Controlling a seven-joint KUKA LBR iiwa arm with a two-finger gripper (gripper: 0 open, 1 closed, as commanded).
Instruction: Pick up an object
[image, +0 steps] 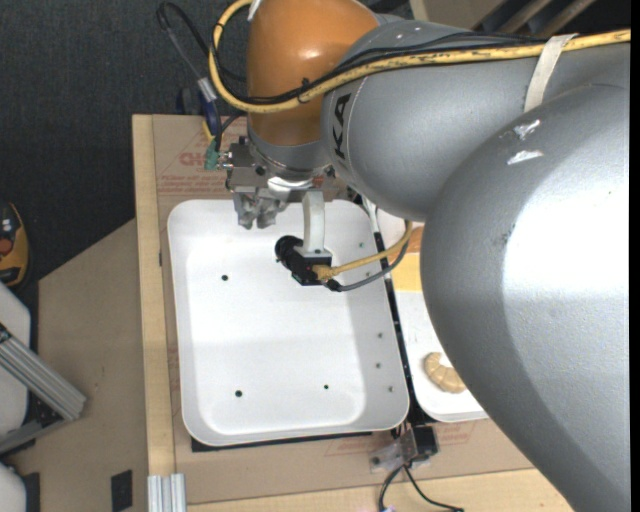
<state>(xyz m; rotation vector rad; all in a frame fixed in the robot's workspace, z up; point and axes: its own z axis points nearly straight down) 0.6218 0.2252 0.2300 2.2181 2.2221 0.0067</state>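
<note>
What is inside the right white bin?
In the right bin, one small tan, curved object lies near the front. The grey arm covers most of this bin, so what else lies inside cannot be seen.

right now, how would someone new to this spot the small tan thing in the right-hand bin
Start from the huge grey arm that covers the right side of the view. Just under its edge, the right bin shows as a narrow white strip beside the left bin. The tan object lies there, a small, lumpy, curved piece, the one warm-coloured thing against the white.
</note>
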